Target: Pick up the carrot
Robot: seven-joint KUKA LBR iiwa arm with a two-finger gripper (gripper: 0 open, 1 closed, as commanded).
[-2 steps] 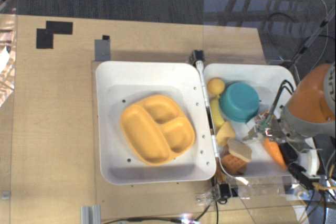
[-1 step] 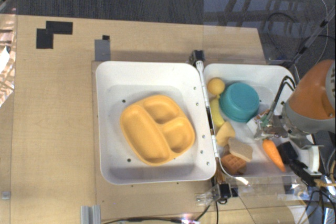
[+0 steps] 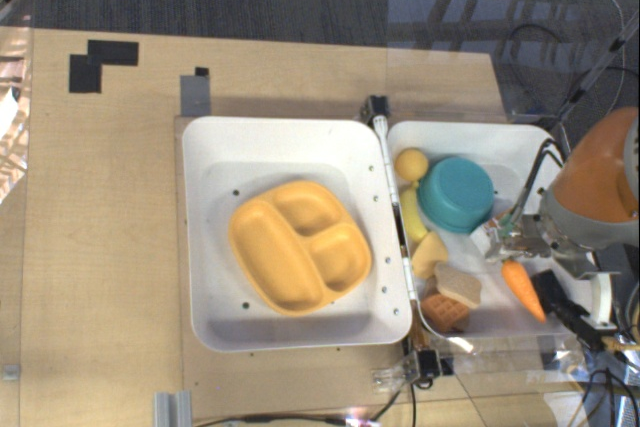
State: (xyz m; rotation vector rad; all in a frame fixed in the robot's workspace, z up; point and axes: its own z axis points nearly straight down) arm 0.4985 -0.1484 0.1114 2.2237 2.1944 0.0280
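Carrot (image 3: 523,288) lies in the right bin (image 3: 515,147), at the lower right of the frame, slanting from upper left to lower right with its thicker end uppermost, on the bin's white floor near the right wall. The claw (image 3: 511,242) hangs just above that upper end, very close to it, and from this angle I cannot tell whether it is spread, pressed together or touching the carrot. The grey arm (image 3: 598,183) with its orange band comes in from the right edge. The same bin holds a teal bowl (image 3: 457,194) near its middle, a small yellow ball (image 3: 410,163) just to the bowl's upper left, a banana (image 3: 409,215) along the left wall, a pale yellow wedge (image 3: 431,253) below the bowl, a tan block (image 3: 459,287) below that, and a brown round piece (image 3: 444,311) touching the block at the bin's lower left. The left bin (image 3: 212,215) holds a yellow plate (image 3: 298,243) split into three compartments, lying tilted in the middle. On the bench (image 3: 100,265), black tape (image 3: 100,63) forms a stepped shape at the upper left of the frame.
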